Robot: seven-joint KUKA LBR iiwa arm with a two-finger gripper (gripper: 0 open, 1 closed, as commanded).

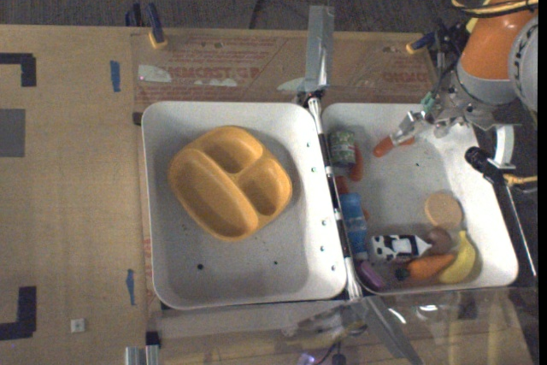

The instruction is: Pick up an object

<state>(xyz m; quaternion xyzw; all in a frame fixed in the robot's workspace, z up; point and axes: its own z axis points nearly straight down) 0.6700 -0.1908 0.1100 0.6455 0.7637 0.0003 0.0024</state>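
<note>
Arm (500, 38) leans in from the right, tool (402, 137) gripping a red-tipped object (383, 147) above the right bin (504, 265).

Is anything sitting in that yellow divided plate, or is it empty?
Empty. The yellow plate lies flat in the left bin, and all three of its compartments show only bare yellow.

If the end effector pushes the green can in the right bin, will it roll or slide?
The green can looks round-bodied and seems to lie on its side, so it probably rolls. It sits against the bin wall, which may stop it quickly. Likely light.
</note>
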